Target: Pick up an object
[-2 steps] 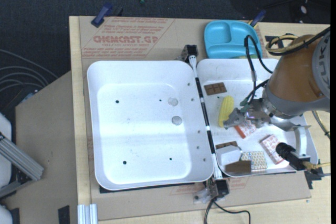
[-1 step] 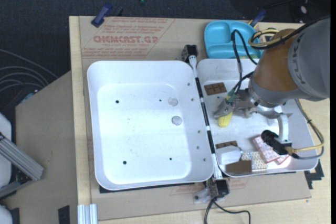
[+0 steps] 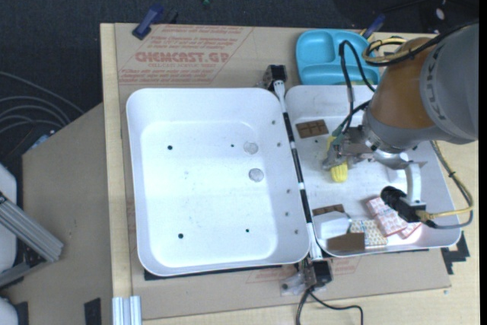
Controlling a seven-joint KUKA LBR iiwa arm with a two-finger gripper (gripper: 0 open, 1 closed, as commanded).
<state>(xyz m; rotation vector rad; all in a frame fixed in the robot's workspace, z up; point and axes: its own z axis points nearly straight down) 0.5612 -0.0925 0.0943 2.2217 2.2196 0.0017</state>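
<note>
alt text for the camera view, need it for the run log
A grey arm with an orange band reaches from the right into the right bin, its gripper just above a small yellow object among brown and patterned items. The left bin sits alongside.

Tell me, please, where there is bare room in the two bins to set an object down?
The left bin offers open floor everywhere except around two small round pieces near its right wall. The right bin is crowded: gripper, yellow object, and packets along its near edge.
</note>
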